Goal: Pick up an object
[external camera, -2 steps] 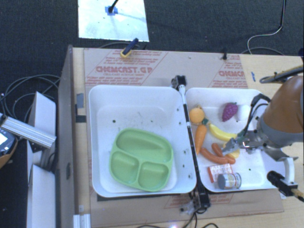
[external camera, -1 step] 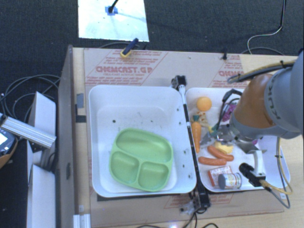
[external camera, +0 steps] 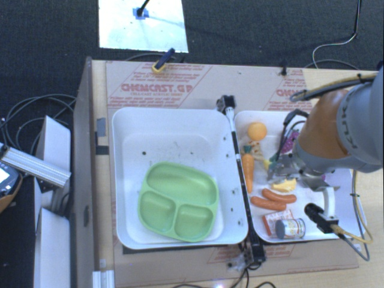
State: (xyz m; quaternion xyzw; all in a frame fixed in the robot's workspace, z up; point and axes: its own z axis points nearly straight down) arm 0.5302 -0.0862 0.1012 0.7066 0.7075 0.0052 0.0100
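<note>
Starting at the left, a white left bin (external camera: 123, 161) is seen well to the left of the carrot (external camera: 247, 170), and a green tray (external camera: 178, 201) with three compartments is laid flat in its near half. The carrot itself is found in the right bin (external camera: 345, 206), lying lengthwise just beside the wall that is shared with the left bin, its green top pointed away from the camera. An orange (external camera: 257, 131) is placed just beyond the carrot's top. Two sausages (external camera: 274, 200) are laid side by side just right of the carrot's tip, and a small can (external camera: 289, 227) is seen on its side nearer the camera than the carrot. A yellow piece (external camera: 285, 185) is seen right of the carrot, touching the farther sausage. The gripper (external camera: 279, 171) is lowered into the right bin just right of the carrot and directly above the yellow piece. How far it is open, and whether anything is held, cannot be told. A purple item (external camera: 291, 140) is partly hidden behind the arm (external camera: 336, 131), right of the carrot and the orange.
</note>
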